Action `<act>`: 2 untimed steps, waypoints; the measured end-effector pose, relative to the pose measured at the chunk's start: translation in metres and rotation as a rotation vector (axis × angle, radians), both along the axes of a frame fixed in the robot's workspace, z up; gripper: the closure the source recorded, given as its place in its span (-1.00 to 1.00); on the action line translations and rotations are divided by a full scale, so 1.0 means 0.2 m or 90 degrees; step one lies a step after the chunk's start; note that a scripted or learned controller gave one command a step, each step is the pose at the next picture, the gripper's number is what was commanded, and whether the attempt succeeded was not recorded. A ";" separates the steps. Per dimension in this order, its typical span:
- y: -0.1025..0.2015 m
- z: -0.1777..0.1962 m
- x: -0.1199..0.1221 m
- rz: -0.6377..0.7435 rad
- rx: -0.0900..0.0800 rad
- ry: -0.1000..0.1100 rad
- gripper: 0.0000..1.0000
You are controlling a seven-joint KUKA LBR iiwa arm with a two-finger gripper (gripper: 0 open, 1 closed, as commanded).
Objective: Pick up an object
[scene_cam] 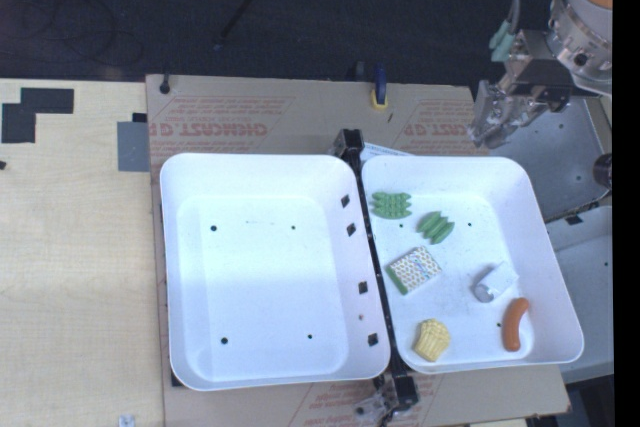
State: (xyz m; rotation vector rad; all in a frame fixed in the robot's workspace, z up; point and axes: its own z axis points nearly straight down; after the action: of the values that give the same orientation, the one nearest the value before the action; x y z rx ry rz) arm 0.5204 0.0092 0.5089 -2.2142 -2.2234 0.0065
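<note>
The right bin (545, 215) holds several small objects. Two green pea pods (391, 205) (436, 227) lie near its back. A white block with green dots (414, 269) sits in the middle, a yellow corn cob (432, 340) near the front, a small grey-white piece (489, 283) to the right, and an orange sausage (514, 325) at the front right. My gripper (493, 122) hangs above the bin's back right corner, high over the bench, with nothing seen between its fingers.
The left bin (175, 245) lies beside the right one, joined by a black divider with clips (358, 235). Both rest on a cardboard sheet (250, 120) on the wooden bench. A blue-yellow clamp (380, 90) stands at the back edge.
</note>
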 end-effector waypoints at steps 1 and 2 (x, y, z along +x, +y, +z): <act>0.12 -0.08 0.11 -0.001 0.000 0.000 1.00; 0.14 0.16 -0.24 -0.001 0.001 -0.005 1.00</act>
State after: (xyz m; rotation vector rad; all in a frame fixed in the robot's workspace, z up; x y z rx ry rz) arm 0.4733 0.0379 0.5411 -2.2193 -2.2244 -0.0032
